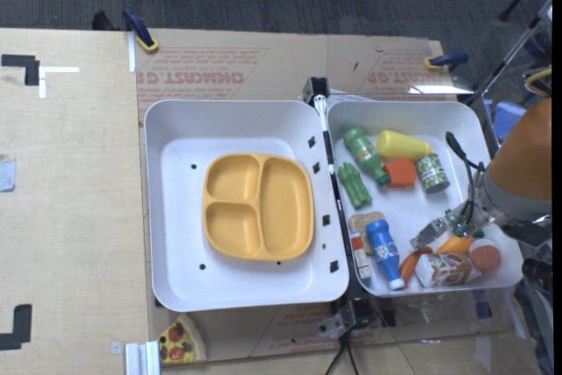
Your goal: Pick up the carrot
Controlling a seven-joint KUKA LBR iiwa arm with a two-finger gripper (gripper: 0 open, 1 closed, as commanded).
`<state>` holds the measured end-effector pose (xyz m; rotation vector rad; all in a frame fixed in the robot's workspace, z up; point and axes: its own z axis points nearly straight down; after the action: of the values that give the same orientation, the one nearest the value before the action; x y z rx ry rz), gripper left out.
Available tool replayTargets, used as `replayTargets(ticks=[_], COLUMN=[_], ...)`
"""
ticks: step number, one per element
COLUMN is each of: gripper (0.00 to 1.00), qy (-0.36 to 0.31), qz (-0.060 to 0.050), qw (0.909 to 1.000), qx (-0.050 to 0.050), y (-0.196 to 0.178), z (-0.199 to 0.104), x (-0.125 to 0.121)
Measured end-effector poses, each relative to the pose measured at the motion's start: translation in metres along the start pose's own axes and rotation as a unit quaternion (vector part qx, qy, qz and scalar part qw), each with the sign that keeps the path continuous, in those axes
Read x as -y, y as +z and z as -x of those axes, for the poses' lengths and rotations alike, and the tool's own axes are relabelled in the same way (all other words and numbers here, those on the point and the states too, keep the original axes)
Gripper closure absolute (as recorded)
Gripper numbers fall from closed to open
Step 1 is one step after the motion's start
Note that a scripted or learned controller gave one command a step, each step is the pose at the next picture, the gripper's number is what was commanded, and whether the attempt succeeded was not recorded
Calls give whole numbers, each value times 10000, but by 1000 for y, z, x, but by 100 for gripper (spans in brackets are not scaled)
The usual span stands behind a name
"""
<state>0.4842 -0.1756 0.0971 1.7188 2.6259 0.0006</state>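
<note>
Left bin [167, 215] has a yellow divided plate [260, 206]. Right bin [479, 123] is cluttered; the arm [527, 162] reaches in over its near right corner. Claw [452, 224] sits just above the carrot [410, 262], can't tell its opening.

Even, diffuse overhead light w/ soft shadows inside my two white bins [158, 189]; mild glare on their rims. Focus slightly soft overall, small labels unreadable; my arm [536, 162] blurs at frame edge.

Divided plate [259, 206] lies in the left bin [167, 189]. Right of it, the second bin [474, 123] holds bottles, can [432, 172] and carrot [410, 263].
</note>
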Motion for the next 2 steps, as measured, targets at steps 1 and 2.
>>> replayTargets(ticks=[1,2], gripper=[100,100], qy=[11,-1415], qz=[18,1], qw=[10000,9899], qx=[10,-4], y=[-9,5], z=[1,7], x=[-2,9])
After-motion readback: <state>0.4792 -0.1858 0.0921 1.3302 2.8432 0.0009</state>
